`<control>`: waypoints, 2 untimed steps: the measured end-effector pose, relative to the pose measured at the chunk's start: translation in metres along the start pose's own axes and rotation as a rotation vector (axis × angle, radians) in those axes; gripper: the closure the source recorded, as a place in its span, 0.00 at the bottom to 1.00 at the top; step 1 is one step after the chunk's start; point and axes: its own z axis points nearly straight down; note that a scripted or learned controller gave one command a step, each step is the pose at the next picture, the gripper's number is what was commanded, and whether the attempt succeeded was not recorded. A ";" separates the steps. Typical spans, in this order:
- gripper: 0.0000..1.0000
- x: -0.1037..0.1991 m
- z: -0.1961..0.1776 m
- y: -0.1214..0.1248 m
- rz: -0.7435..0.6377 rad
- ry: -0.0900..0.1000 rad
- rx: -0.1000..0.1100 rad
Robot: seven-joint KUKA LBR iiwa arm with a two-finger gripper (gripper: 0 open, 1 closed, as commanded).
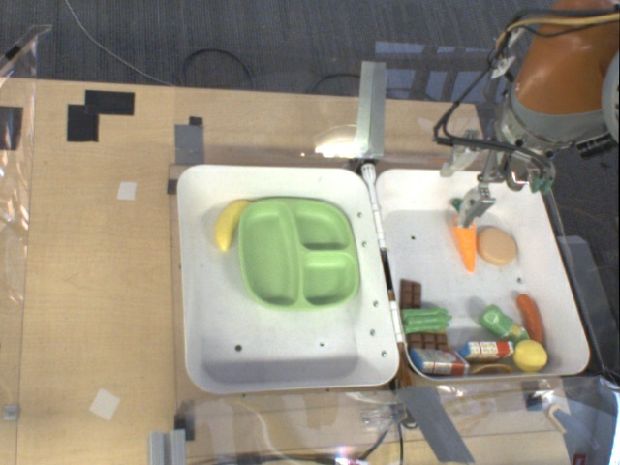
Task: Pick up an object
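Closing in on the carrot in the right bin

My hand (475, 204) hangs over the far part of the right bin (426, 200), its tip at the top of the carrot (467, 246), which lies just beside a tan round piece (498, 247). Nothing sits between my fingers; how wide they stand I cannot tell. Next I judge I must drop lower, straddle the carrot and close.

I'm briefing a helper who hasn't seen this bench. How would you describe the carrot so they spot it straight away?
Look at the right-hand white bin, the one crowded with small food items. In its upper half, just below the arm's pincer, lies the carrot, beside a round tan bun. It is the only orange, tapering piece, with its point toward the near edge.
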 end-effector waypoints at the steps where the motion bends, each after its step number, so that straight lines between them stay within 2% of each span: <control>1: 0.00 -0.017 0.135 -0.016 0.047 -0.001 0.000; 2: 0.00 0.020 0.138 -0.025 0.078 -0.002 0.000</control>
